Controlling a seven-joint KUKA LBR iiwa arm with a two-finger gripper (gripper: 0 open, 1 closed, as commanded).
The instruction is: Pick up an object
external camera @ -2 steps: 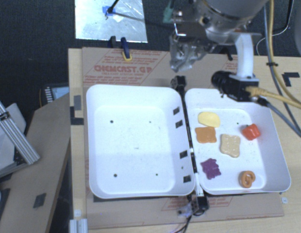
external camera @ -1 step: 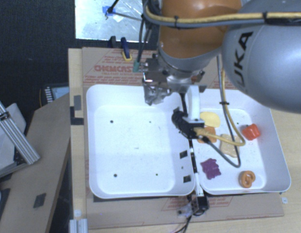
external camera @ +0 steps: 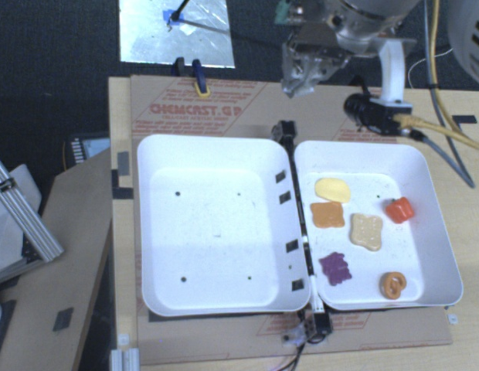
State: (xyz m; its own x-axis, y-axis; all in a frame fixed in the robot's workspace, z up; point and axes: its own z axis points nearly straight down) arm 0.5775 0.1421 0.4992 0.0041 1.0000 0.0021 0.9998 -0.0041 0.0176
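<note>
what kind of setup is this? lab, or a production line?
Most likely a robotics lab grasping bench, not a line. Two shallow white bins sit on a board on the bench, the right one holding small toy-like pieces such as a purple piece, with the claw above and loose yellow cables beside them.

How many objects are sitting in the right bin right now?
6, all in the right bin: yellow piece, orange piece, beige piece, red piece, purple piece, brown pretzel. None seem hidden.

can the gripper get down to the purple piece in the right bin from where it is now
Probably yes. The gripper hangs above the bench behind the bins, and the purple piece lies by itself, apart from its neighbours, with nothing over it.
</note>
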